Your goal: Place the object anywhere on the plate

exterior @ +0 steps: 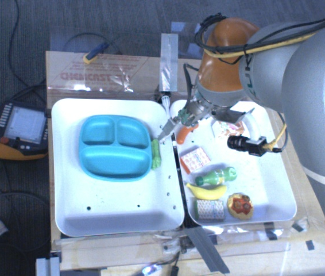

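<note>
Where bins meet, pincer (171,128) low, arm (231,56) overhead.

The left bin (116,217) has loads of open floor along its front edge and left wall; the blue plate (115,146) just sits toward the back. The right bin's (277,183) front-left corner is jammed: bottle (215,176), banana (206,191), strawberry (240,205).

Faint red lettering on the cardboard sheet (102,73), perhaps mirrored; illegible.
</note>
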`<state>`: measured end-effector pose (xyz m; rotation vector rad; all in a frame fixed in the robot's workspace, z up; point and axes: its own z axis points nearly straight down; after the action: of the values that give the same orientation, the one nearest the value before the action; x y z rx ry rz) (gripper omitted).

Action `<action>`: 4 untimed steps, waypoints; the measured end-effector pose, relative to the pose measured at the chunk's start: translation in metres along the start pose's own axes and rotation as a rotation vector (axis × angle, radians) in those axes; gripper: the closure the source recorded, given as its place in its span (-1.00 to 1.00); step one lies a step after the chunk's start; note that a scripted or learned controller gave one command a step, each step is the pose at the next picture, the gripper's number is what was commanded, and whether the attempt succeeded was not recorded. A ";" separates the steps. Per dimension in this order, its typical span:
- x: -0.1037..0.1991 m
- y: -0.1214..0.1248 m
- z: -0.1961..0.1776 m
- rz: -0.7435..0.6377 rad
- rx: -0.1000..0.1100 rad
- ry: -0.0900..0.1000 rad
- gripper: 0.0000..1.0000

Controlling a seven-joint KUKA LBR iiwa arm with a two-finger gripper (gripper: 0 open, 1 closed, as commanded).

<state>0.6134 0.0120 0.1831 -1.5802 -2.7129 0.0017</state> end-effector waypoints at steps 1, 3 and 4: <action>0.001 0.000 -0.009 -0.001 0.001 0.001 1.00; 0.001 0.001 -0.017 -0.001 0.001 0.002 1.00; 0.001 0.001 -0.017 -0.001 0.001 0.002 -1.00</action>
<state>0.6136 0.0129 0.2001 -1.5779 -2.7118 0.0018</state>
